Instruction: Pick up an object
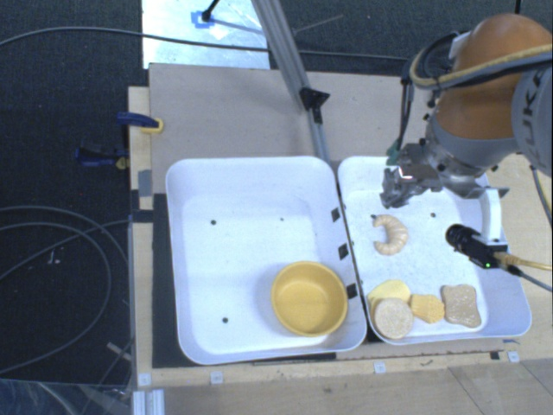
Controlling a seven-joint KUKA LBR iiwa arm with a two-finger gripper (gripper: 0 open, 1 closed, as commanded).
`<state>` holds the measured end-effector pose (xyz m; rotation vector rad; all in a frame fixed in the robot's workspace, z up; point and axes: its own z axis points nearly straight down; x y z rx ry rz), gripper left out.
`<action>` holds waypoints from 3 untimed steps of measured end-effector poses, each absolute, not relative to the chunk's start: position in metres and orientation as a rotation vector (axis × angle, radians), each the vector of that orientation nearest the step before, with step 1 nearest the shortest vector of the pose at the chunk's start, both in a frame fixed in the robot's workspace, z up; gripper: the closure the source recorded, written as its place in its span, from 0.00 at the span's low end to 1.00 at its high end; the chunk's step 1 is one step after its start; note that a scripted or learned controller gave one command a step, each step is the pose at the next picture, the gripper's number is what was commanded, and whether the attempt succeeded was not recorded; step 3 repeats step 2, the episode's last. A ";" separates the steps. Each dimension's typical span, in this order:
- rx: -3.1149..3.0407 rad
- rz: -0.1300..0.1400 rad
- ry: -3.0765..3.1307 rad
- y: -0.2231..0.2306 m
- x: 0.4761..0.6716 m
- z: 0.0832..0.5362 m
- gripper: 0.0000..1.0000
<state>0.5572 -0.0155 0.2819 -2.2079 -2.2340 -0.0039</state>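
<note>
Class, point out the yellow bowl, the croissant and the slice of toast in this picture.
yellow bowl (309, 297), camera view, on its inner floor.
croissant (391, 234), camera view, on its curved middle.
slice of toast (461, 305), camera view, on its top face.

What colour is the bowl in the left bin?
Yellow: the bowl, clearest in the camera view.

My bench (233, 111) is carrying two shallow white bins side by side, touching: the left bin (216, 188) and the right bin (518, 305). A blue-and-yellow clamp (138, 122) is gripping its left edge.
</note>
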 end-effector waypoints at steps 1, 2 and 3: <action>-2.207 -0.004 -2.234 0.047 0.548 0.272 1.00; -2.210 -0.001 -2.230 0.090 0.543 0.255 1.00; -2.210 -0.001 -2.230 0.090 0.543 0.255 1.00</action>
